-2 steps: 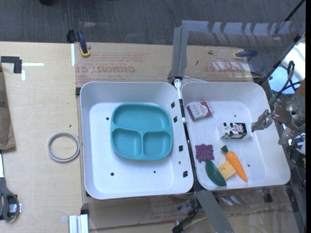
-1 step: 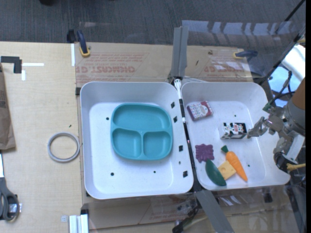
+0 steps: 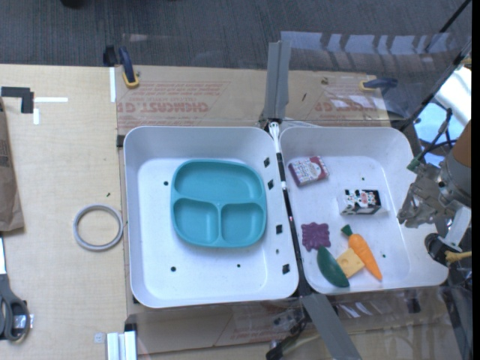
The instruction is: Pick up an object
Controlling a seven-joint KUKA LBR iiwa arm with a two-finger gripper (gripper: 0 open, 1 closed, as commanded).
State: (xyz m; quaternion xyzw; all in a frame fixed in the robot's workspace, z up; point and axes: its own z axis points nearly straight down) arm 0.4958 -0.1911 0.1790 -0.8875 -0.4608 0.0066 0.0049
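You have two white bins side by side on the counter (image 3: 60, 156). The left bin (image 3: 150, 276) holds a teal divided plate (image 3: 220, 203), lying flat near its middle. The right bin (image 3: 397, 223) carries the small things you could pick. Near its upper left lies a dark red packet (image 3: 308, 170) with a pale label. Right of centre sits a small black-and-white box (image 3: 362, 201). Lower down you see a cluster: a purple toy piece (image 3: 316, 235), a dark green pod-shaped toy (image 3: 331, 268) just below it, a yellow wedge (image 3: 350, 262) touching the green one, and an orange carrot (image 3: 364, 256) with a green top, lying at a slant against the wedge.

The arm comes in from your right, and its pincer (image 3: 420, 201) hangs at the right wall of the right bin, well apart from the cluster and nearer to the box. You cannot tell from here whether it is wide or narrow; nothing shows between its tips.

Out on the counter, left of the bins, lies a grey ring (image 3: 98, 226), and scissors (image 3: 13, 315) sit at the lower left edge. A brown bag (image 3: 9, 178) rests at the far left.
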